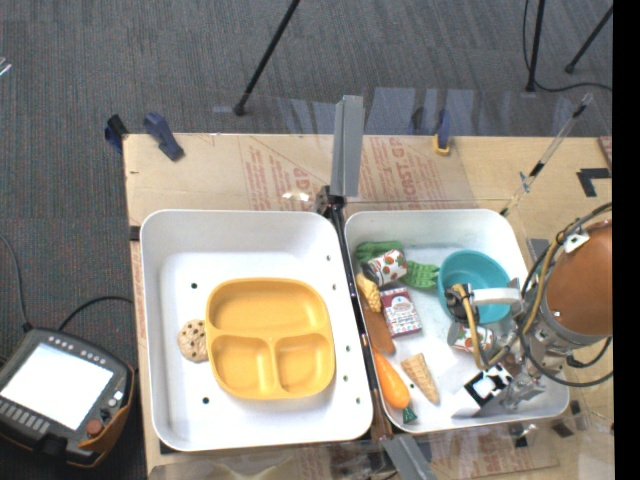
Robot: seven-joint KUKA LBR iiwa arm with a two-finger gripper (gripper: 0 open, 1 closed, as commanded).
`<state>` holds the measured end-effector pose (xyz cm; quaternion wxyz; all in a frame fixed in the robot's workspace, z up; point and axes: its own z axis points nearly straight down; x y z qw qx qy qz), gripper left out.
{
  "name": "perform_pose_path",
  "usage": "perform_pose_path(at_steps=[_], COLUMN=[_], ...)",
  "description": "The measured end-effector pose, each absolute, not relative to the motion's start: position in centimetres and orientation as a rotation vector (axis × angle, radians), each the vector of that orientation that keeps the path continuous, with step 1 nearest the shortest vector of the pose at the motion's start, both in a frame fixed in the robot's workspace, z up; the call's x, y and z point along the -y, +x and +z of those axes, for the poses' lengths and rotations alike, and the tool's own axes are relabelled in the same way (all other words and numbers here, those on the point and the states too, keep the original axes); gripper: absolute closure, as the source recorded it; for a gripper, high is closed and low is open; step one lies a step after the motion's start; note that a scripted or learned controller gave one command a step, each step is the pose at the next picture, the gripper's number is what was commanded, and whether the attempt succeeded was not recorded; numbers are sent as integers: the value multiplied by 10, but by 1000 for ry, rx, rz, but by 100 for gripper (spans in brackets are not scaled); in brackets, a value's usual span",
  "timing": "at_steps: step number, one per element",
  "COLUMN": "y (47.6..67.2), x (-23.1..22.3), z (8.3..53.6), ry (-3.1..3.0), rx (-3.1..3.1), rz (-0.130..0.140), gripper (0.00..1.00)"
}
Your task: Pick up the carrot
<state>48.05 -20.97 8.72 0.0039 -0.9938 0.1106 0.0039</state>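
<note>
Your orange plastic carrot lies along the left wall of the right white bin, beside a tan waffle cone. The arm's gripper hangs over that bin's lower right corner, well apart from the carrot.

A robotics lab: tripod legs on grey carpet, teach pendant, clamped cardboard-topped bench.
</note>
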Motion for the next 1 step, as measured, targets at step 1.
perform_pose_path(at_steps=[1], y=[480], x=[210], z=[87], ry=[-3115], rx=[-347], rz=[12], gripper=[0])
